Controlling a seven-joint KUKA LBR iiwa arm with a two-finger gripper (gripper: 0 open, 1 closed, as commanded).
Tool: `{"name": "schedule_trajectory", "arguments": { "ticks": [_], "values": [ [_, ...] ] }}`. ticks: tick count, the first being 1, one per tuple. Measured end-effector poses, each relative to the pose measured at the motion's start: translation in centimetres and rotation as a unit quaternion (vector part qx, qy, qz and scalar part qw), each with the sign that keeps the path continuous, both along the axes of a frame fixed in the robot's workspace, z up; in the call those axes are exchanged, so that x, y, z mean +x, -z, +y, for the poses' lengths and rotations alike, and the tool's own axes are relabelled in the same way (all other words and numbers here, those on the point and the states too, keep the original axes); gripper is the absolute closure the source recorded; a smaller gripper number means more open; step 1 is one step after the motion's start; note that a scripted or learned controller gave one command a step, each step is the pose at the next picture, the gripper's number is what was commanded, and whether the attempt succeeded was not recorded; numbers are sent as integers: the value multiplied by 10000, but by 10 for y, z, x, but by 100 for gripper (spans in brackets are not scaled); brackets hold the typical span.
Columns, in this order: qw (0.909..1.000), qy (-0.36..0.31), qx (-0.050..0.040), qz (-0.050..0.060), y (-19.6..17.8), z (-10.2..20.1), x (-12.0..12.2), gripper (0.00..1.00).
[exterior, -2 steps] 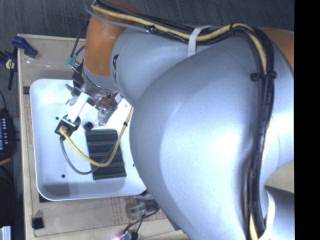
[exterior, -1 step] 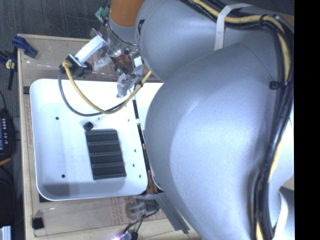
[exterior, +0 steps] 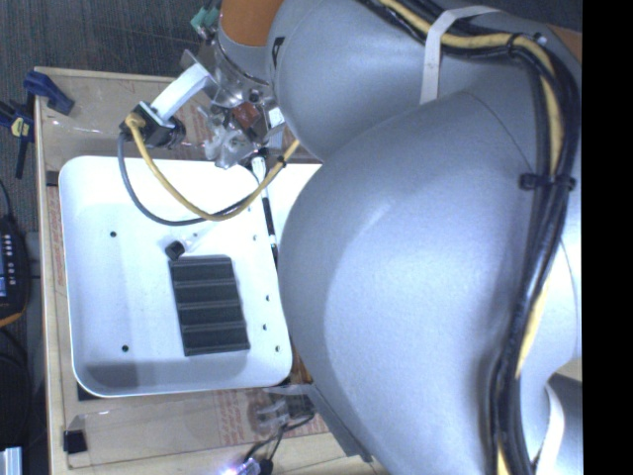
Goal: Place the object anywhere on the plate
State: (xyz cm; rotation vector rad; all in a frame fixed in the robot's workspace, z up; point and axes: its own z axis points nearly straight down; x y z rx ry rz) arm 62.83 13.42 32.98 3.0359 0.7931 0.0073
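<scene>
so far little of the job looks settled. the big grey arm (exterior: 425,265) reaches across most of the right half of the camera view and covers the right-hand bin, so whatever sits there cannot be judged. the shallow white plastic bin (exterior: 94,265) on the left is open to view, and on its floor lies a dark ribbed rectangular slab (exterior: 209,306), flat, with a small dark knob (exterior: 175,249) just off its upper left corner, perhaps part of it. whether that slab is the object to be moved or the plate itself cannot be told from this angle; nothing round or plate-like is evident.

the two-finger gripper (exterior: 229,144) hangs at the bin's upper rim, well apart from the slab, amid metal fittings and a looping yellow cable (exterior: 163,188). its wrist hardware is too cluttered to say whether it is released, clenched or grasping something, so i cannot tell. nothing can be made out between it and the bin floor.

as a judgement: if the slab is the task's thing, it lies unlifted in the left bin, and the pick, the carry and the set-down all remain. if it is the plate, nothing rests on it yet.
</scene>
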Motion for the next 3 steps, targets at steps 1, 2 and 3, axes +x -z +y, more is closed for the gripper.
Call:
{"name": "schedule_trajectory", "arguments": {
  "ticks": [1,2,3],
  "values": [
    [9995,-303,18,74,156,19,-79,100],
    [9778,-2095,25,66,139,-38,-65,100],
    [9956,-932,18,63,235,-20,-46,100]
  ]
}}
